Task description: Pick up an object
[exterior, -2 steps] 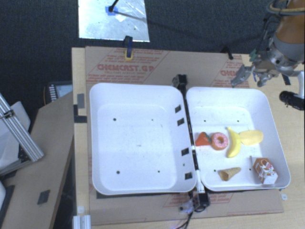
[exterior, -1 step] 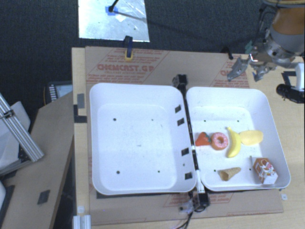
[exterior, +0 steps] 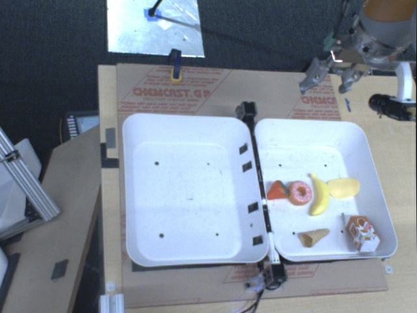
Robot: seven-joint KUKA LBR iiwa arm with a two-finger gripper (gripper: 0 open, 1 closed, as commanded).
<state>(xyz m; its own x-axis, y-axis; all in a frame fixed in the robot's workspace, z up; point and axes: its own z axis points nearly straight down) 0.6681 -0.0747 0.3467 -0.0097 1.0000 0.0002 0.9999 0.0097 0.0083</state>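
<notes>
Camera view: pincer (exterior: 331,75) open, holding nothing, raised beyond right bin (exterior: 365,139); approach step; next move calls for descent over banana (exterior: 319,195) or donut (exterior: 300,192)

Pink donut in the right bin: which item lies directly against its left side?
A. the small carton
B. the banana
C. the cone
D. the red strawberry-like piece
D: the red strawberry-like piece lies against the left side of the pink donut, while the banana is on the donut's right and the cone and small carton lie nearer the front edge of the right bin.
</notes>
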